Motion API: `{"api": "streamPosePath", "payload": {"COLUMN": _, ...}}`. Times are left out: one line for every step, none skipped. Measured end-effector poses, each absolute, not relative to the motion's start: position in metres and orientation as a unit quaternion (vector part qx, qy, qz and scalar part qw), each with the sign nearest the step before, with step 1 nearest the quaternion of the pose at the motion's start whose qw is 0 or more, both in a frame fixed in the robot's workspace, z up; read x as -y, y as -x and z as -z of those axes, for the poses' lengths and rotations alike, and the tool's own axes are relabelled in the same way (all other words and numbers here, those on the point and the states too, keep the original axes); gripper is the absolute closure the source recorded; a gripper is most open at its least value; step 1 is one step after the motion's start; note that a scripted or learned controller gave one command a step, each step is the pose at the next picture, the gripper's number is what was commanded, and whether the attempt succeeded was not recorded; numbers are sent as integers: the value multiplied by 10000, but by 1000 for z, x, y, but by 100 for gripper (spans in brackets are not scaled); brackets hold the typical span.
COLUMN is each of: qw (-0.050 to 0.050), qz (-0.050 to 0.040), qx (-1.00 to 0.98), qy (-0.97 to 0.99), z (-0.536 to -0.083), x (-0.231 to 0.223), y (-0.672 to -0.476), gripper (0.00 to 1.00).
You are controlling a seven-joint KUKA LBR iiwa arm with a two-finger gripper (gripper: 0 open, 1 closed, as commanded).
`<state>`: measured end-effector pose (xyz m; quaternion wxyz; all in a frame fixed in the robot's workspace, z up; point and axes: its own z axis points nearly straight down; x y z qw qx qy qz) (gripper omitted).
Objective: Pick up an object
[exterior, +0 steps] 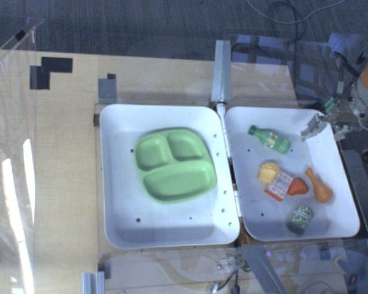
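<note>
While one green tray (174, 164) fills the left bin (110, 182), five objects lie right.

tray (174, 167) in left bin (116, 225), bottle (270, 139) in right bin (346, 222)

No text, number or brand can be read anywhere. The small green plastic bottle (270, 139), the flat orange-and-white packet (278, 185) and the dark round can (300, 218) carry labels, but these are too blurred.

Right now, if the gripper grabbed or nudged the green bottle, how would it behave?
The green bottle lies on its side on the right bin floor, so it would probably roll if nudged. It looks like rigid toy plastic, likely light. Its smooth round body may slip between fingers.
</note>
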<state>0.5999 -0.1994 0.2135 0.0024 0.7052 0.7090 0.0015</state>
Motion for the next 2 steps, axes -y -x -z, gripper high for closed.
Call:
{"api": "streamPosePath", "payload": {"qw": 35, "qz": -23, "qx": -7358, "qy": -6772, "z": -97, "x": 205, "y": -569, "gripper": 0}}
{"api": "streamPosePath", "payload": {"qw": 49, "qz": -41, "qx": -7358, "qy": -6772, "z": -89, "x": 205, "y": -543, "gripper": 0}}
